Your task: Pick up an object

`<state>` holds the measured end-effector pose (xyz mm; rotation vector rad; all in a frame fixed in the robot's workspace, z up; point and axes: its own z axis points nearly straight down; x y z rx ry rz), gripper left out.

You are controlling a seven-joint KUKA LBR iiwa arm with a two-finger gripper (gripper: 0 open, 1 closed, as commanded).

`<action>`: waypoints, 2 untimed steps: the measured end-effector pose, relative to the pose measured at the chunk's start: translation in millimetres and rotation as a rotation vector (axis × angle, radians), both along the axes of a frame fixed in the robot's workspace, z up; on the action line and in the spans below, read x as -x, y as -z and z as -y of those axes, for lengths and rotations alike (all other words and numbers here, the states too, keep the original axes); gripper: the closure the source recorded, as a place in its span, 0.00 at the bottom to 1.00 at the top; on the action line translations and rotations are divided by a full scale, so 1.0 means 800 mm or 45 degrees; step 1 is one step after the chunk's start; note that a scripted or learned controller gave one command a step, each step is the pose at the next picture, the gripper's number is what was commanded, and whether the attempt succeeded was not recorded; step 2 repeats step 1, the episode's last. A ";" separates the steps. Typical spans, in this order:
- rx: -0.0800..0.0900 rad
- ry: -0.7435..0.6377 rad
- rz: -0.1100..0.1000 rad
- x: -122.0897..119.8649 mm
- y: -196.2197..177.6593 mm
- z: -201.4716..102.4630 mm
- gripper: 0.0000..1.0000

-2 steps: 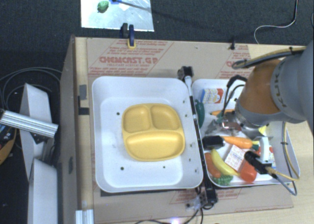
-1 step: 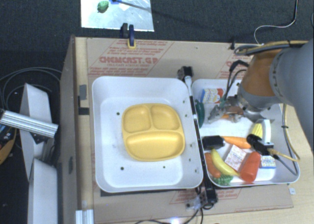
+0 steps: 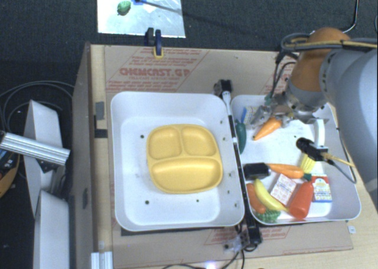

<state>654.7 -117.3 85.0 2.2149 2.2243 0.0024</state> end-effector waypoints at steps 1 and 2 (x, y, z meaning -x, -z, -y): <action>0.001 -0.004 0.004 -0.001 -0.014 0.000 1.00; 0.001 -0.004 0.004 -0.001 -0.014 0.000 1.00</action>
